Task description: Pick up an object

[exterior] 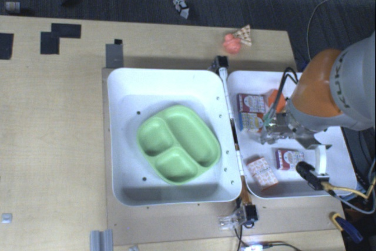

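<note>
A: Camera view, from above the desk: which object is the arm after?

B: Hard to name one. The right bin (346, 144) holds several small cartons: a red-and-white carton (251, 104) up and left of the fingers (271, 133), another carton (289, 159) just below and right of them, a speckled packet (262, 170) below them, and something orange (276, 100) just above. The nearest is the lower edge of the red-and-white carton, just beside the tips.

A: Are the fingers clamped on anything?

B: I cannot tell. The wrist hides much of them, and nothing is plainly seen between them. No object looks lifted; all lie on the bin floor.

A: So how far along?

B: By my reading, the reach into the bin is made; the grasp and the lift remain.

A: And farther out?

B: Well to the left of the fingers, the left bin (123, 126) carries a green divided tray (177, 143).
</note>
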You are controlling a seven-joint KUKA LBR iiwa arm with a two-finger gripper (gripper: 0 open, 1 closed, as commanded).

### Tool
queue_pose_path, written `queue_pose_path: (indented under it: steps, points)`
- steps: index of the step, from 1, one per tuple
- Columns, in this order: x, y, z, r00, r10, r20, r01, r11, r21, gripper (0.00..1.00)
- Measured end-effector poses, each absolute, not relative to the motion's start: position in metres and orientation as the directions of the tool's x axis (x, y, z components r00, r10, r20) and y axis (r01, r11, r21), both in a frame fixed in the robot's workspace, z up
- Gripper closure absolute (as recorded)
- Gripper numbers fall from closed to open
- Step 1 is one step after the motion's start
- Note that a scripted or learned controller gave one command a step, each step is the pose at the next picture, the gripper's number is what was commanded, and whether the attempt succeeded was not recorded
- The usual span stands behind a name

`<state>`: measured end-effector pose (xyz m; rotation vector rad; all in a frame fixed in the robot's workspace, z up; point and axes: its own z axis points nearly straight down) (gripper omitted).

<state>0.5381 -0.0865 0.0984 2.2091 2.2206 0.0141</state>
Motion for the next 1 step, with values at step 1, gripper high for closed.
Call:
queue_pose_path:
  steps: [1]
  points:
    - [0.5380, -0.0865, 0.0983, -0.005, 1.000, 0.000, 1.000, 0.005, 0.013, 0.00]
